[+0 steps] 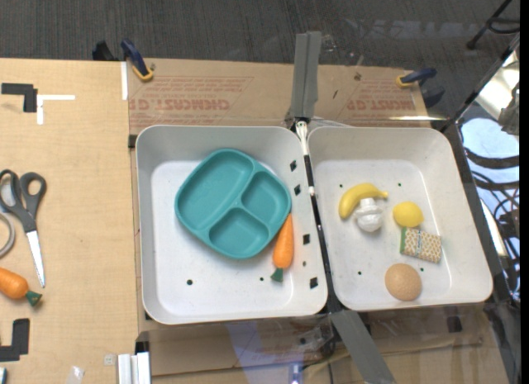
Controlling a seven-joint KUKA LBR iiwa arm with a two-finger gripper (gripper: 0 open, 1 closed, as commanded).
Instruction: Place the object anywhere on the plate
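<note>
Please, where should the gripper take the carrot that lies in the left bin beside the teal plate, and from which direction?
Probably across the thick orange middle of the carrot, coming straight down from above. It lies flat along the teal plate, green tip toward the camera; fingers would likely close across its narrow width, though the plate edge crowds one side.

A second carrot (14, 285) is cut off, perhaps halfway, at the left edge.

One fixed camera looks down from above the bench at a slant — far enough back to take in both the left bin (157, 234) and right bin (450, 176) whole, plus wooden benchtop (66, 209) and floor (207, 11) beyond.
</note>
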